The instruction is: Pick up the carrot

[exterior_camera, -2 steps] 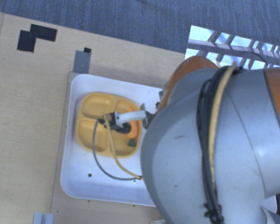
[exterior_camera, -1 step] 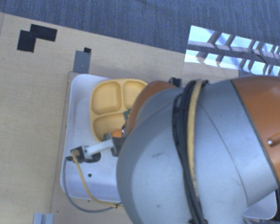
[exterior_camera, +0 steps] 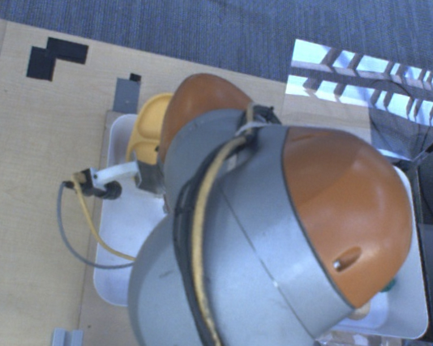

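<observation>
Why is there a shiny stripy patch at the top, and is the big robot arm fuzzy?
Camera view: the stripy patch looks like bright light glaring off the bench near the top right. The arm sits close to the lens, huge and slightly soft, casting shade over the white bins.

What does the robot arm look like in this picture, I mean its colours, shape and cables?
The arm has rounded grey segments with glossy orange domed caps. A bundle of dark and yellowish cables runs along its side. Near the left bin, thin grey and yellow cables loop out from a white fitting.
</observation>
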Motion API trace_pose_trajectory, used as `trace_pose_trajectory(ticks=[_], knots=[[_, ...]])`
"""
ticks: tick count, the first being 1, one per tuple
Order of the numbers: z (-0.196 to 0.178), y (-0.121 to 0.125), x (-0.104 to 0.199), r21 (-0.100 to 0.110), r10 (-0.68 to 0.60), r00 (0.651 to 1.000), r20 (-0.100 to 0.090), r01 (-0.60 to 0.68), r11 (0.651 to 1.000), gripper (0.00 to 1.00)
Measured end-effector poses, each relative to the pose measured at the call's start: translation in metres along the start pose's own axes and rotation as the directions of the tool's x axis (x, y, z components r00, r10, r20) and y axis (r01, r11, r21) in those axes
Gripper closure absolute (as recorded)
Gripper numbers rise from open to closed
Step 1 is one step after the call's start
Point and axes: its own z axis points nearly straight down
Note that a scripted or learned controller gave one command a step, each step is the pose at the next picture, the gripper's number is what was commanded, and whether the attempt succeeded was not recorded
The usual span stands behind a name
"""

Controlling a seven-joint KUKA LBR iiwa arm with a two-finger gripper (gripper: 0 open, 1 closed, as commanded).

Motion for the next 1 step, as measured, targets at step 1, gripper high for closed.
trace_pose_trajectory(ticks=[1], knots=[[0.0043,0.0776,-0.014,-0.004,0.052,0.999,0.001,-0.052,0.999,0.0]])
